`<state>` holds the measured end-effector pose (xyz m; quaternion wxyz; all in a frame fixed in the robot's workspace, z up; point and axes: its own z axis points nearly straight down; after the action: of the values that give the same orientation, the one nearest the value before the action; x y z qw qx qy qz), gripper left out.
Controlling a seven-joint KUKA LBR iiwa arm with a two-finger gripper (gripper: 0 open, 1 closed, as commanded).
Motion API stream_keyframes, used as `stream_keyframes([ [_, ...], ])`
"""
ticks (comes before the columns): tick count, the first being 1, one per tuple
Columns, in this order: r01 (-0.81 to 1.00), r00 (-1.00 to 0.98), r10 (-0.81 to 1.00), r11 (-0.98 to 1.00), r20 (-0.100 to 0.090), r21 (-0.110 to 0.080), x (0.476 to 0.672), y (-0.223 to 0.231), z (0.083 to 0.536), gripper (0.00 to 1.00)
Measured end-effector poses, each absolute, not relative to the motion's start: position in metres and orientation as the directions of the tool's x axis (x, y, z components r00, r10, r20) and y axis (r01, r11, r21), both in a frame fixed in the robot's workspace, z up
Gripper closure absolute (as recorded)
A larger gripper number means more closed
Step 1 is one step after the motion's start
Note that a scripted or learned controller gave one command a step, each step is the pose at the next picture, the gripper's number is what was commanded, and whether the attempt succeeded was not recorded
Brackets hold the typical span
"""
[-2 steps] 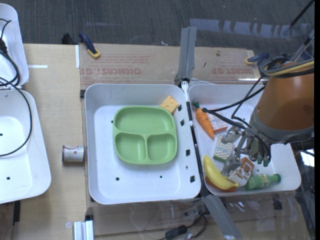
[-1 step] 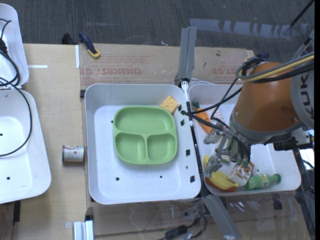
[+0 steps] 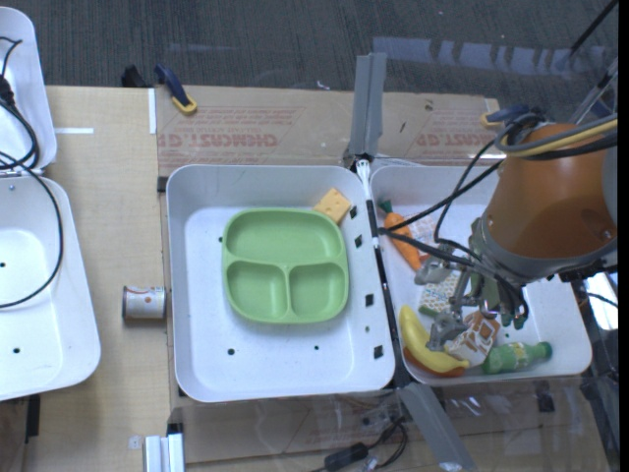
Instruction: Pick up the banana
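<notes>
The yellow banana [image 3: 423,341] lies curved in the front left corner of the right bin [image 3: 575,347], with a red strip showing along its lower edge. My gripper [image 3: 458,313] hangs over the middle of that bin, just above and to the right of the banana's upper end. It is close to a small printed carton [image 3: 479,336] that sits beside the banana. The arm's orange band [image 3: 550,200] fills the space above the bin's right half and hides what lies under it.
An orange carrot [image 3: 404,243] lies at the back left of the right bin and a green bottle [image 3: 517,356] at its front. The left bin [image 3: 192,293] holds a green divided plate [image 3: 287,265] and a yellow block [image 3: 333,205]. A small can [image 3: 144,303] rests on the bench to the left.
</notes>
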<state>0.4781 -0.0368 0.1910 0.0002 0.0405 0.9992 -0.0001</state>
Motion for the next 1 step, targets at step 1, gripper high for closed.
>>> stream_keyframes([
  [1,0.081,-0.997,0.081,0.997,0.0,0.0,0.4781,-0.0366,0.191,0.0],
])
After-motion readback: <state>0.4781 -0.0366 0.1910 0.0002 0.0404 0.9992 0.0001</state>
